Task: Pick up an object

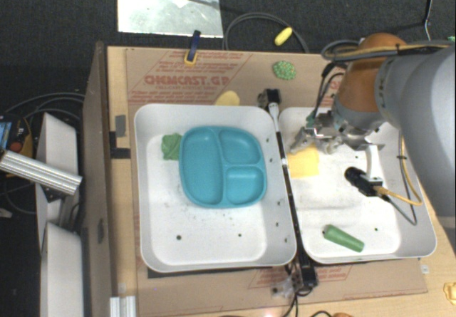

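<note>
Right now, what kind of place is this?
Probably a robotics lab bench for pick-up trials: two white bins side by side, a grey robot arm reaching in, toy-like items such as a blue divided plate, and loose cables.

One fixed camera looked down at a slant from above the surface (178, 77), far enough back to take in both bins, the left bin (153, 187) and the right bin (399, 234), side by side. The arm (417, 102) entered from the right.
</note>
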Available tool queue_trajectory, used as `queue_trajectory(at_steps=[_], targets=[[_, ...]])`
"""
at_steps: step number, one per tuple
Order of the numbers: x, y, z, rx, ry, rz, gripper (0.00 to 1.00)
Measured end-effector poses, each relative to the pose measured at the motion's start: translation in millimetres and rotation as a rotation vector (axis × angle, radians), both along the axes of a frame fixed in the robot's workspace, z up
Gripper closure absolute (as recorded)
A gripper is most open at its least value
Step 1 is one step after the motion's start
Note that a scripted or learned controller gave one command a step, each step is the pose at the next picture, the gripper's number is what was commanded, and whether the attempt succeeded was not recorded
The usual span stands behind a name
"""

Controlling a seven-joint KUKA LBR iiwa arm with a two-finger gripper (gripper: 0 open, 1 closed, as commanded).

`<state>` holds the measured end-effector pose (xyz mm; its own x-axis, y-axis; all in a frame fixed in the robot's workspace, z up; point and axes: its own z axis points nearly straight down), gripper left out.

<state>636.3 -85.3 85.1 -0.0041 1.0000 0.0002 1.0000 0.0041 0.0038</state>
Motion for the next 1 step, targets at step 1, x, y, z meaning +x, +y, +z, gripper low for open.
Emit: queue_trajectory(at_steps=[1], targets=[[-19.0,-6.3,-0.8,-0.001,0.005,-0.003,0.0]])
